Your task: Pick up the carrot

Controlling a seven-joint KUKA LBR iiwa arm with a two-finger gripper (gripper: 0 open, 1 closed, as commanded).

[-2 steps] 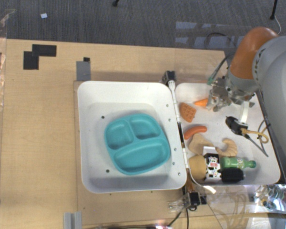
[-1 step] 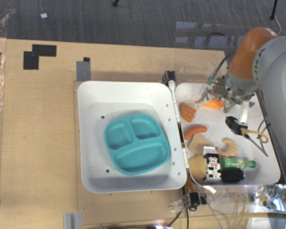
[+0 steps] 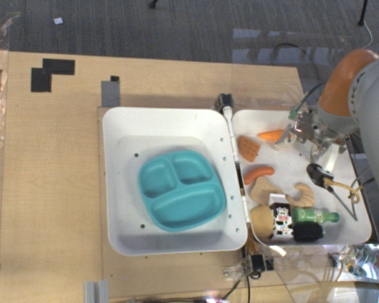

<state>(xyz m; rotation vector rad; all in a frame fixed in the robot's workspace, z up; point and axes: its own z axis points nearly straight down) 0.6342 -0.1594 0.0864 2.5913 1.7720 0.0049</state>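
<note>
Orange carrot, teal tray

Bench top looks like matt pale wood, both bins smooth white plastic, the teal divided plate satin plastic, carrot matt orange (likely plastic), gripper bare metal.

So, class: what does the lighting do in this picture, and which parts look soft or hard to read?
Camera view: even, soft overhead light; the teal plate casts a faint shadow in the left bin; the gripper by the carrot is small and blurry; glare on clear plastic washes out the left edge and bottom right corner.
</note>
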